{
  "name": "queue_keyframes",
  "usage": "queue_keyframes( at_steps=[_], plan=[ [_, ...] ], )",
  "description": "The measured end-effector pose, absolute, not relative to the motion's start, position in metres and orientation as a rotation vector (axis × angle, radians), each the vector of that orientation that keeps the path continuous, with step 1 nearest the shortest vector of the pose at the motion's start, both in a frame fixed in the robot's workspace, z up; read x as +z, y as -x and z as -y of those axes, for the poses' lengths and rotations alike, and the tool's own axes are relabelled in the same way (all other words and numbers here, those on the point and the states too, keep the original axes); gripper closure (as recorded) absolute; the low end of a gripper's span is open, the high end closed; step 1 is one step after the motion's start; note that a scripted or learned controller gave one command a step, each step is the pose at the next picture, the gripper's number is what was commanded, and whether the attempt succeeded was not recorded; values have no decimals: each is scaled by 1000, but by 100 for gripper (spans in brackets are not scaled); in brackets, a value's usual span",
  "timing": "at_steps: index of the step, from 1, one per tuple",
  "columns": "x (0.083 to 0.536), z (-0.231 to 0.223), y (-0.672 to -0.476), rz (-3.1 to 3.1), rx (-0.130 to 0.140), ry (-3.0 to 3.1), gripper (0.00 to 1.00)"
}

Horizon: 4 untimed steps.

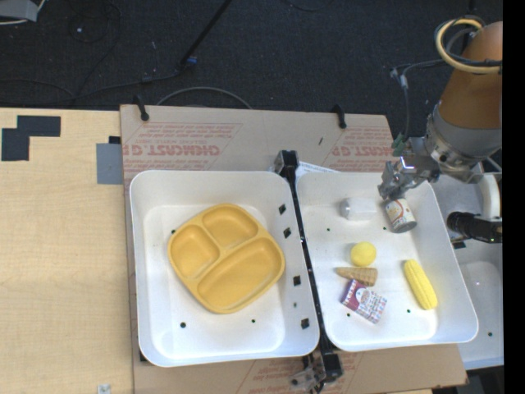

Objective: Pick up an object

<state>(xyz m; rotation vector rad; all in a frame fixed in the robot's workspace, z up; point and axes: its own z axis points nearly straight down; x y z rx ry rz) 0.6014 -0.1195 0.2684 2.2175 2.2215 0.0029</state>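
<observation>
My gripper [399, 180] hangs over the far right part of the right bin [459, 322]. Just below it, a small tin can [399, 215] with a red and white label lies tilted; whether the gripper touches it I cannot tell. Nearer the bin's middle are a yellow ball [363, 254] and a tan cone-shaped piece [358, 275]. A red and white packet [364, 301] lies in front of these, and a yellow corn cob [420, 284] lies to the right. A small grey object [346, 208] sits near the far left of this bin.
The left bin [152, 318] holds a yellow divided plate [225, 257]. A black divider [299, 253] runs between the bins. Cardboard [213, 142] lies beyond them and a wooden bench top [57, 253] spreads to the left.
</observation>
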Motion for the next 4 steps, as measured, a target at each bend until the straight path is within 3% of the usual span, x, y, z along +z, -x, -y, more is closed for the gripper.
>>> queue_keyframes(
  at_steps=[2, 4],
  plan=[
    [262, 32, -581, -2229, -4, -2220, 100],
    [238, -71, -579, -2231, -6, -2220, 100]
  ],
)
